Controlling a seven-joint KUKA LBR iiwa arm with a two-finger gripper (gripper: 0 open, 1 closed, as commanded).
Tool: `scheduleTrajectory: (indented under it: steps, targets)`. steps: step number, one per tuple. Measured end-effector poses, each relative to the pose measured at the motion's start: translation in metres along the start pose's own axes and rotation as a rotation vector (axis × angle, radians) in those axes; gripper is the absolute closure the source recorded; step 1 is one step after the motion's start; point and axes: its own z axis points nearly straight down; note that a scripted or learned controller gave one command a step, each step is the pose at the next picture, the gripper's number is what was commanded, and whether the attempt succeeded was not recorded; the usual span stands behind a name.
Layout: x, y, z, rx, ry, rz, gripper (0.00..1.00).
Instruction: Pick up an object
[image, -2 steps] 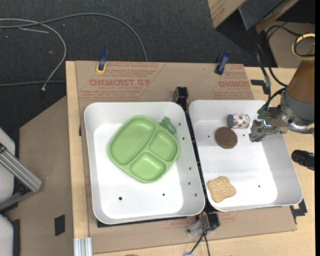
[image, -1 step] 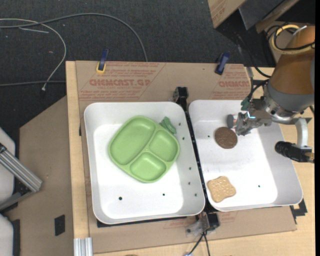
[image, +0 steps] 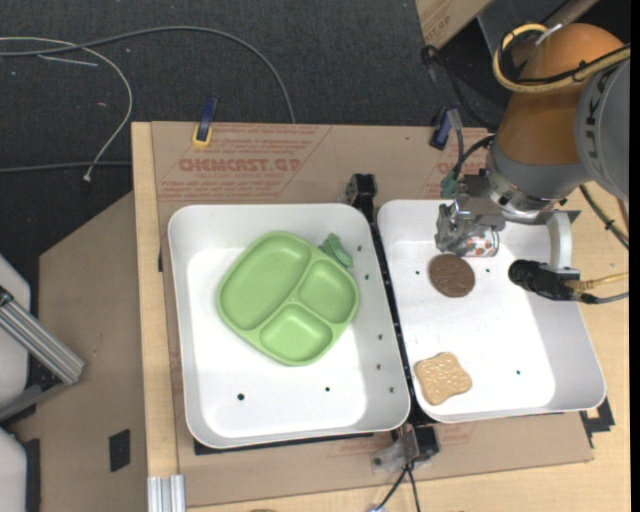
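Looking down on the cardboard-covered tabletop (image: 250, 150), you have two shallow white plastic bins side by side: the left bin (image: 180, 300) and the right bin (image: 560, 350). The grey arm with its orange band (image: 550, 100) reaches in over the right bin's far end, and its gripper (image: 462, 238) sits low over that bin's floor. From this slant you cannot tell how wide it stands or whether it has hold of anything. A small red, white and teal thing (image: 482, 244) shows right against it, too hidden to name.

The left bin holds a pale green three-compartment plastic plate (image: 288, 297), with a small darker green scrap (image: 337, 251) at its far right rim. In the right bin a brown round flat disc (image: 452, 276) lies just on the near side of the gripper. A tan, roughly square wafer (image: 442, 378) lies well apart from it, by the near rim.

You should treat the pick as not yet done: nothing is visibly lifted clear, so the grasp and the lift are likely both left. If the disc is your target, it lies flat and, being round, has no long axis and points no way. The wafer also lies flat, its edges slightly askew to the bin walls.
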Motion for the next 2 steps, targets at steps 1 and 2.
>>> scheduleTrajectory:
  steps: [1, 2]
  targets:
    - [0.053, 0.026, 0.013, 0.001, 0.001, -0.001, 1.00]
    - [0.104, 0.053, 0.004, -0.001, 0.001, 0.000, 1.00]
